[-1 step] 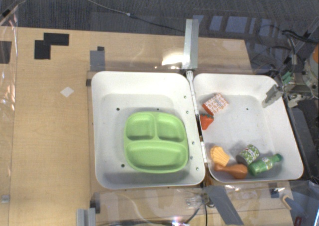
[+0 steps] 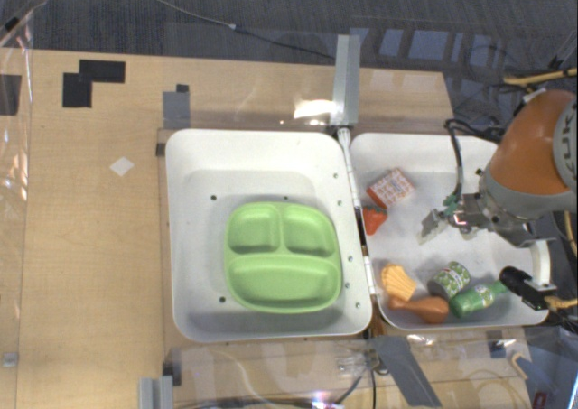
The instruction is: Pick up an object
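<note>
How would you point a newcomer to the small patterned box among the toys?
Look in the right bin, the one crowded with toys beside the bin holding the green tray. Near its top left lies the box, tilted, just above a red piece. It alone is square-sided with a pink-and-white print.

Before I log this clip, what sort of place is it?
Likely a robot lab pick-and-place bench: two shallow white bins on a wooden top, a grey-and-orange arm, and toy food like a green plastic bottle.
</note>
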